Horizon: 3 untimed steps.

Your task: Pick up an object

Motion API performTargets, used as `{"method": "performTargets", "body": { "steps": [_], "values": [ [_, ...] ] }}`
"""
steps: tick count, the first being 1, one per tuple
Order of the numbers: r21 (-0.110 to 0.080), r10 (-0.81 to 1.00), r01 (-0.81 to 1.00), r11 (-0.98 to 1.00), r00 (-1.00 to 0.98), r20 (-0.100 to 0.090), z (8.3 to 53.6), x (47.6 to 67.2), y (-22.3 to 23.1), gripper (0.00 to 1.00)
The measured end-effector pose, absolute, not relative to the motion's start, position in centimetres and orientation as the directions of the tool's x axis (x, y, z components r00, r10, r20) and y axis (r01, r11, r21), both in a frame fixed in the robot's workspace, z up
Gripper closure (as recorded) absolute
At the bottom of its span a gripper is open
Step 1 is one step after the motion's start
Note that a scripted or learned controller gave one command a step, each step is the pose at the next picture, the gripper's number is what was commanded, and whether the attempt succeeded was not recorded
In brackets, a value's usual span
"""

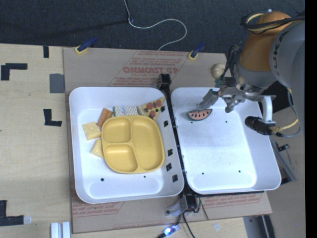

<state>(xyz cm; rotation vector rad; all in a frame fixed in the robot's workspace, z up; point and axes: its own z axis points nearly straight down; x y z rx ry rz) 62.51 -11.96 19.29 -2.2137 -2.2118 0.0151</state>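
A watermelon slice (pixel 199 115) lies in the right bin (pixel 223 182), near its far left corner. My gripper (pixel 219 102) hangs over the far end of that bin, just right of the slice, open, with one finger (pixel 206 101) pointing down toward the slice and the other (pixel 231 104) further right. Nothing is between them. The left bin (pixel 89 182) holds a yellow divided plate (pixel 132 144), with a pizza slice (pixel 153 107), a patterned cracker (pixel 125 111), a brown wafer (pixel 104 117) and pale cheese pieces (pixel 91 130) around its far and left sides.
A small beige ball (pixel 218 71) rests on the cardboard behind the right bin. A white cable (pixel 148 24) loops across the dark back area. Clips (pixel 85 45) hold the cardboard's far corners. The grey arm (pixel 277 48) fills the upper right.
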Motion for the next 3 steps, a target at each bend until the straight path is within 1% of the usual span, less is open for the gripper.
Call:
{"method": "performTargets", "body": {
  "steps": [1, 3],
  "values": [
    [-0.002, 1.0, 1.0, 0.002, -0.002, 0.0, 20.1, 62.8, -12.0, 0.0],
    [-0.008, 1.0, 1.0, 0.001, -0.001, -0.001, 9.7, 64.1, -12.6, 0.0]
  ]
}}
